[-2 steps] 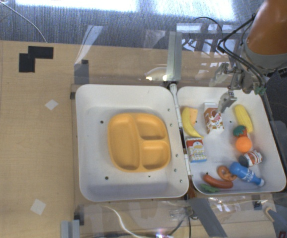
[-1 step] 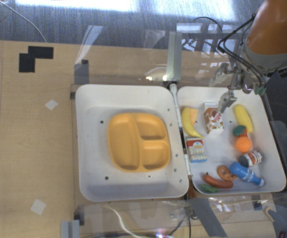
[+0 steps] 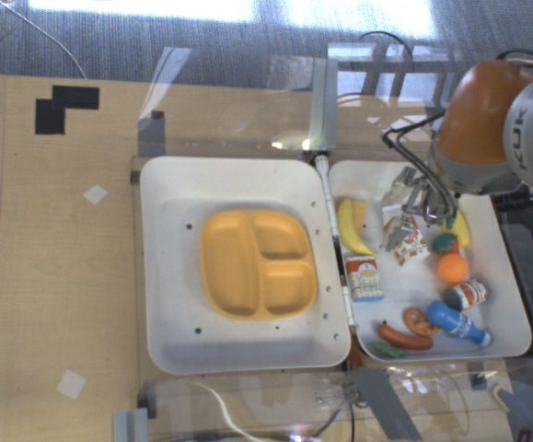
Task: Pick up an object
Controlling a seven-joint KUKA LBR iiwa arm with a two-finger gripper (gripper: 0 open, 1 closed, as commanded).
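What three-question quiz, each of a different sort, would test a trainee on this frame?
1. True or false: the yellow divided tray lies in the right bin.
2. Which thing lies nearest the divider between the bins? A) banana B) orange ball C) blue bottle
3. Fill in: the gripper hangs over the ____ bin.

Key: 1 false, the tray lies in the left bin. 2 A. 3 right.
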